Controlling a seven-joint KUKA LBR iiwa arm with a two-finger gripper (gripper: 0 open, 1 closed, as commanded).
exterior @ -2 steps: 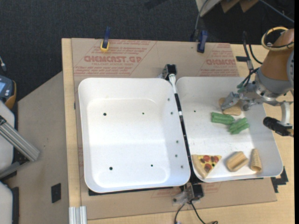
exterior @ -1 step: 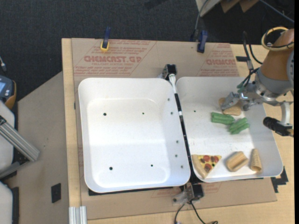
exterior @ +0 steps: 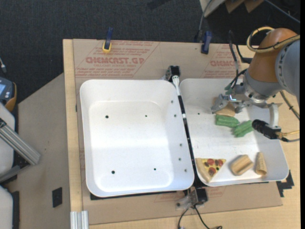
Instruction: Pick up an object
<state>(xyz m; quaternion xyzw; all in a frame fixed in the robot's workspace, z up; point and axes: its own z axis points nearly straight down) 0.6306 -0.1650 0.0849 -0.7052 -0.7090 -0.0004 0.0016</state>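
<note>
Cardboard-topped bench, two white bins: right bin holds pizza slice and bread rolls nearest, green pods mid-bin. Farther back, gripper sits over a tan piece; can't tell its finger state. Piece looks light and stiff, so pinch across its short sides.

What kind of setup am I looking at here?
Probably a lab bin-picking test bench: two white bins on clamped cardboard sheeting, toy food like a pizza slice, and the gripper over them.
</note>
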